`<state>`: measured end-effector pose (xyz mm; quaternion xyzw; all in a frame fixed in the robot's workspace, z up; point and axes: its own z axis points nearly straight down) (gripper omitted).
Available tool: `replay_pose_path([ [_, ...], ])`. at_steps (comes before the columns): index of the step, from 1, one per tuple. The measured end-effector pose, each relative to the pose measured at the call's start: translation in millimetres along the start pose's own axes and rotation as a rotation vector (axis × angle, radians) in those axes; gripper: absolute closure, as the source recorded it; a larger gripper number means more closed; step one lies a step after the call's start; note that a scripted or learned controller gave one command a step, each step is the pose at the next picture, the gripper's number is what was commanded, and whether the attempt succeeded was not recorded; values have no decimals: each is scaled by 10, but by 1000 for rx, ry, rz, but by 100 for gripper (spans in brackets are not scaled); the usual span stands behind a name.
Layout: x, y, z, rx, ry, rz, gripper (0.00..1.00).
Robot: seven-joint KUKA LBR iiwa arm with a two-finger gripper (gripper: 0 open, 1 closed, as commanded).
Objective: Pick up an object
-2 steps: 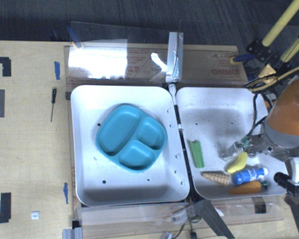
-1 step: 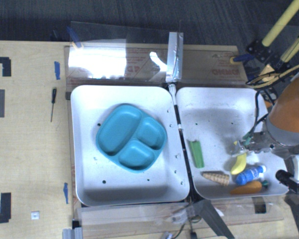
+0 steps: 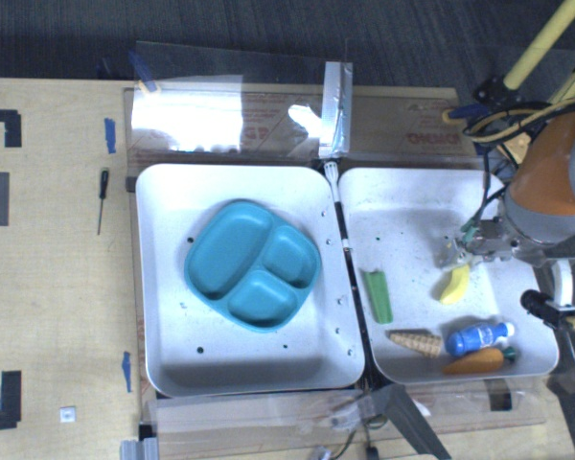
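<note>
Right white bin (image 3: 402,199), yellow piece (image 3: 453,286) tilted near-upright under tool (image 3: 463,250), grip unclear

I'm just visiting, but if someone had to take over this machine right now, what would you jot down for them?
Gripper: low in the right bin, just above the yellow piece; whether it grips anything is unclear.
Right bin also holds a green block, a cone-shaped item, a blue bottle and an orange carrot-like item.
Left bin: blue divided plate.
Done: nothing visibly lifted.
Left: pick up an object.
</note>
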<state>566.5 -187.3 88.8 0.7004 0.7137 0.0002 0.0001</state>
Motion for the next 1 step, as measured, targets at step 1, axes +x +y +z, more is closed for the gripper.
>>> replay_pose_path([
  [1, 672, 292, -1550, -11, -1, 64, 100],
])
